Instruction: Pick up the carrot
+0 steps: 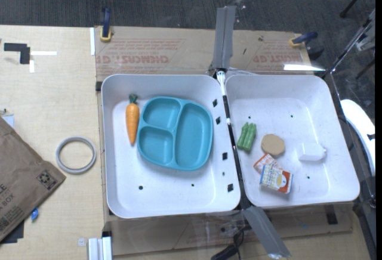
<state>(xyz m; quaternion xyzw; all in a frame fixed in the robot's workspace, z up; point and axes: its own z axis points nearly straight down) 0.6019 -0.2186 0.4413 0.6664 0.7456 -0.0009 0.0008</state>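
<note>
My gripper's state I could not tell; the small orange carrot (pixel 132 122) lay just beside the blue compartment plate (pixel 176 133), risking finger collision.

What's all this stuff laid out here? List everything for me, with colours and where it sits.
Bins: two, white, side by side on the bench.
Carrot: one, orange, left bin, left of the tray.
Tray: one, teal, three compartments, left bin.
Green vegetable: one, right bin.
Brown disc: one, right bin.
Carton: one, red and white, right bin.
White lump: one, right bin.
Tape roll: one, grey, bench left.
Cardboard box: one, brown, far left.
</note>
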